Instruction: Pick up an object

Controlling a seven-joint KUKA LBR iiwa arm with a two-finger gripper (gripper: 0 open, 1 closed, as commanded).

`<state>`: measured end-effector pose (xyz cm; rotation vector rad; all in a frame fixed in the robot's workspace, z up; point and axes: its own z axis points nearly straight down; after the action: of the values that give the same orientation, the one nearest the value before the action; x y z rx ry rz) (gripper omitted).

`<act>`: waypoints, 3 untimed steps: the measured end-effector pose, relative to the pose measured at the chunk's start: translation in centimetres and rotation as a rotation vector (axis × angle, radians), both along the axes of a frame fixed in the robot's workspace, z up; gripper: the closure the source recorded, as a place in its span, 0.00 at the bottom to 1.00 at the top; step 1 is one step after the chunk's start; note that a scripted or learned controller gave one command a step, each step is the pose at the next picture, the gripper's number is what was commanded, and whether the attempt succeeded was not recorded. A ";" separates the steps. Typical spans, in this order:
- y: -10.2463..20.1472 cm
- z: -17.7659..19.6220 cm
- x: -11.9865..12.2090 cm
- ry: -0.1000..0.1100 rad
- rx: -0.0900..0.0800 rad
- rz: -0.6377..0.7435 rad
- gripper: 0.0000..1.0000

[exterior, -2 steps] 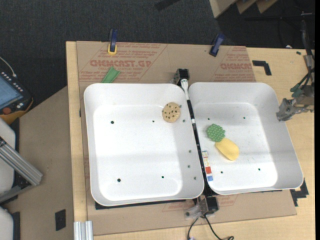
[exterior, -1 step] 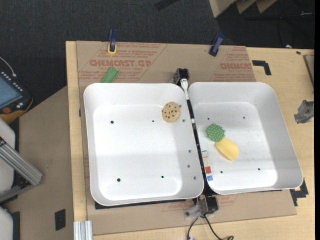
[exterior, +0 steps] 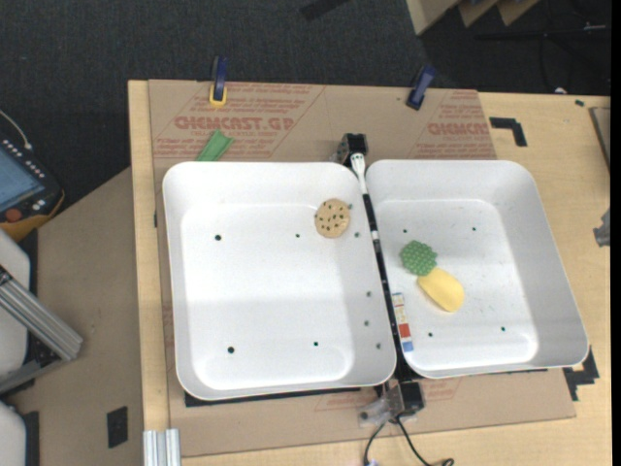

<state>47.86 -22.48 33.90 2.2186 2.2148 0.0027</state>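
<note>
– On the side where the arm reaches in, what lies ready for it?
– A yellow lemon-shaped toy (exterior: 441,289) and a bumpy green ball (exterior: 418,256), touching each other, in the right-hand bin (exterior: 543,260). I judge they are the shortest reach.
– And farther from that side?
– A cookie (exterior: 332,218) alone in the left-hand bin (exterior: 194,260), near the wall between the bins. Lying free, it should be easier to pinch, I think.
– How is the gripper: spread or pressed together?
– I cannot tell, nor the pose of the arm. Nothing is lifted yet; all three things rest on the bin floors.
</note>
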 end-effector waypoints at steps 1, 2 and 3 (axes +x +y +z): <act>4.2 -5.0 1.5 0.010 0.006 0.005 1.00; 1.2 -8.3 -0.1 0.010 0.005 -0.002 1.00; 0.0 -4.2 0.1 0.001 0.000 0.001 1.00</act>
<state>47.98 -22.47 29.67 2.2174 2.2162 0.0017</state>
